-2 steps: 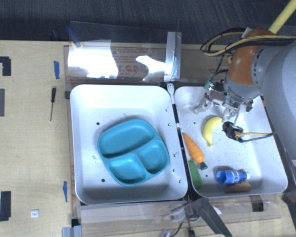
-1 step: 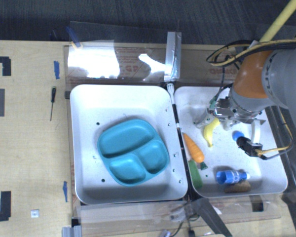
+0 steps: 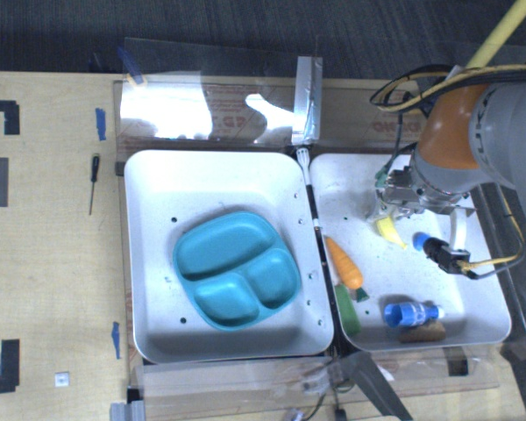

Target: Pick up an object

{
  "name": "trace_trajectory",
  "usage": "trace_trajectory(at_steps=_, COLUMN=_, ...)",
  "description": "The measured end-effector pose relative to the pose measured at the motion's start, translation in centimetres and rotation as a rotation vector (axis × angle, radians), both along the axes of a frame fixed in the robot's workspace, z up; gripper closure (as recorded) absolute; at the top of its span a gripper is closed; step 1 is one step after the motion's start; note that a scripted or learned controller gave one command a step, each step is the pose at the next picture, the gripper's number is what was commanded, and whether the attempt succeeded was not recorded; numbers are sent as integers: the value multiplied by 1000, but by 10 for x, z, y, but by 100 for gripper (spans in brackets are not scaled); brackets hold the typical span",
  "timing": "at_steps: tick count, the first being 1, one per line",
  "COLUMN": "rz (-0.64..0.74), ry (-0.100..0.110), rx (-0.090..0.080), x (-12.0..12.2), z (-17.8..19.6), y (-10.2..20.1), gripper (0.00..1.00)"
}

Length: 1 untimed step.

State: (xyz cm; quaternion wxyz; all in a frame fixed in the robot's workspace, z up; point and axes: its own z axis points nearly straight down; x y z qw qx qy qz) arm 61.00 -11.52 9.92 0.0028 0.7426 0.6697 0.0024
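White plastic is lining both shallow bins; the left bin is cradling a blue three-compartment plastic tray, lying flat near its middle; the right bin is holding the small pickable pieces. The grey arm is hanging its gripper just above a small yellow piece, seemingly lining up a grasp; its jaw state I cannot tell. An orange carrot-shaped toy is resting along the divider; a small blue bottle is lying near the front wall.

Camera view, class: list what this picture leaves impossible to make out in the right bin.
- Gripper: the arm's wrist covers it from above.
- Yellow object: partly under the gripper, shape unclear.
- Brown object: mostly hidden behind the blue bottle.
- Green object: lies against the right bin's left wall, identity unclear.
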Motion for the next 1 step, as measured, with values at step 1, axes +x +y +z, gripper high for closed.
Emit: trace_trajectory(at_steps=1, rz=88, ry=-1, rx=2, x=-37, z=89, y=82, gripper=100)
